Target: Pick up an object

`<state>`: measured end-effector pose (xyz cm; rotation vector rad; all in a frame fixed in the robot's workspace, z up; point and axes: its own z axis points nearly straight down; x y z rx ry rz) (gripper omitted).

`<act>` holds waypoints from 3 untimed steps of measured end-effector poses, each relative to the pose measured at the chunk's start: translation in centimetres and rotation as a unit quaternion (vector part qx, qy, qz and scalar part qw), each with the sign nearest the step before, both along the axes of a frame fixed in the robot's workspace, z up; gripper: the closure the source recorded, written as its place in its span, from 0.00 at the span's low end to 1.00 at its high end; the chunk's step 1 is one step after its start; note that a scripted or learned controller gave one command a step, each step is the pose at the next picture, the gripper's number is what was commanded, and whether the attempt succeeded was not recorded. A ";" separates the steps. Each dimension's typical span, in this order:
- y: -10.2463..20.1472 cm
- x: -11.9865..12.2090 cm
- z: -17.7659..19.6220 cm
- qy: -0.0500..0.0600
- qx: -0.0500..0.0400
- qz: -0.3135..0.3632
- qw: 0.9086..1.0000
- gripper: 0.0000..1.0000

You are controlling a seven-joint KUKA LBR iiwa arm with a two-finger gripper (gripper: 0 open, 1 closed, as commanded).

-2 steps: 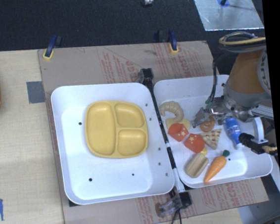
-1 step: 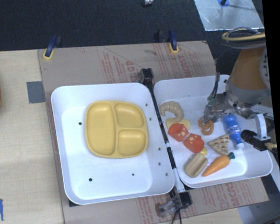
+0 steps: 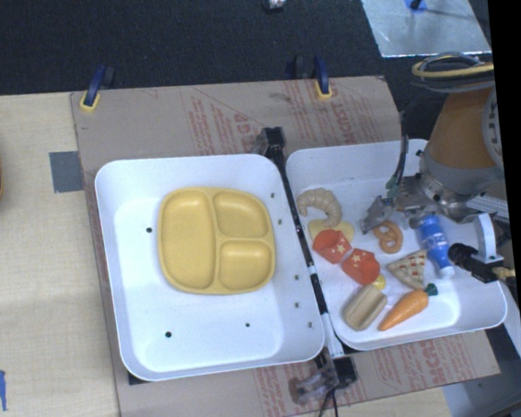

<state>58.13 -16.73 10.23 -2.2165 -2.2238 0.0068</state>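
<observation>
The gripper (image 3: 383, 215) hangs low in the right bin (image 3: 476, 319), at the centre-right of the frame, with the grey and orange arm (image 3: 461, 135) reaching in from the right edge. Its dark fingers (image 3: 373, 219) look spread apart, tips just above or touching the small pretzel (image 3: 389, 236), and nothing is clamped between them; whether they touch the pretzel I cannot tell. The pretzel seems the likeliest target, lying in the middle of the right bin, between the red pepper pieces (image 3: 344, 251) on its left and the blue bottle (image 3: 433, 242) on its right, with the croissant (image 3: 322, 204) further up and left. To do this step well, I would judge that the fingers should straddle the pretzel squarely, go down until they nearly reach the bin floor, and close slowly, since the toy is flat and thin and could slip out or skid aside. The pizza slice (image 3: 410, 270), the hot dog (image 3: 364, 307) and the carrot (image 3: 403, 309) sit lower in the bin and are clear enough of the approach. The left bin (image 3: 146, 354) holds a yellow divided plate (image 3: 216, 239), well apart and of no concern here. A straight lift after closing should avoid nudging the bottle.
</observation>
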 end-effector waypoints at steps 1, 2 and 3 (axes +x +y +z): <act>4.3 -3.1 -1.1 0.000 0.000 0.001 1.000 0.00; 6.6 -8.2 -1.1 0.003 0.002 0.000 1.000 0.00; 6.4 -8.0 -0.1 0.000 0.001 0.000 1.000 1.00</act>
